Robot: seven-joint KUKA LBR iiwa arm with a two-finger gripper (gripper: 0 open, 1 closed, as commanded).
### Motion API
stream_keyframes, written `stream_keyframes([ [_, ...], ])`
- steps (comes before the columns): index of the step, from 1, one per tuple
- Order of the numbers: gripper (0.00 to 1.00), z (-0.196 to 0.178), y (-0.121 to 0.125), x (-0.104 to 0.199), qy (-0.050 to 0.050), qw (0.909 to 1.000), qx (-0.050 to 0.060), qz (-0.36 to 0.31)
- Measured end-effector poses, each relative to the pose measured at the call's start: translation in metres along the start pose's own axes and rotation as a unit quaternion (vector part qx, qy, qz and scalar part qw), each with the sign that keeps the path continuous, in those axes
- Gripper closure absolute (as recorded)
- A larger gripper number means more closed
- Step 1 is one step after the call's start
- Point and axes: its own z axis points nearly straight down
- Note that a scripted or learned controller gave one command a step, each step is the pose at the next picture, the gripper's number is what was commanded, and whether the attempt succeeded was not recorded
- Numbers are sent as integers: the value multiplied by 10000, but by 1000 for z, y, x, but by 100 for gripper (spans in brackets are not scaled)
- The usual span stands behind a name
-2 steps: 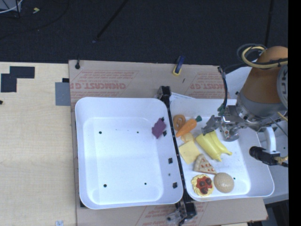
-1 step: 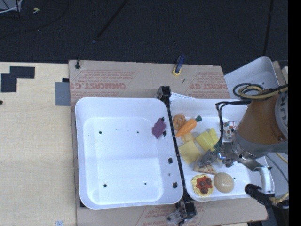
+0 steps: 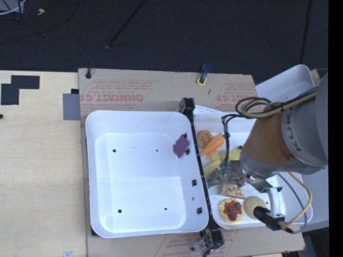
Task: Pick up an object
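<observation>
— Camera view, left bin (image 3: 107, 143)?
— One purple piece (image 3: 181, 145), near its right wall.
— Right bin (image 3: 300, 218)?
— Orange carrot (image 3: 213, 144), spiral pastry (image 3: 203, 138), yellow bits (image 3: 214, 166), small pizza (image 3: 231, 210), round bun (image 3: 252, 203).
— Your gripper (image 3: 229, 180)?
— Low among those items (my wrist hides it); whether spread or pinching, I cannot tell.

Left bin (image 3: 107, 143): one purple object (image 3: 181, 145) near its right wall. Right bin (image 3: 214, 121): toy food, including a carrot (image 3: 213, 144), a round orange piece (image 3: 203, 138), yellow pieces (image 3: 233, 155), and a small pizza (image 3: 231, 210). Arm (image 3: 278, 138) reaches over the right bin, wrist low among the items.
</observation>
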Motion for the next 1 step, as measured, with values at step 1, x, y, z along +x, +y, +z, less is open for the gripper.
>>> stream_keyframes([
  [1, 0, -1, 46, -16, 0, 10000, -9, 0],
])
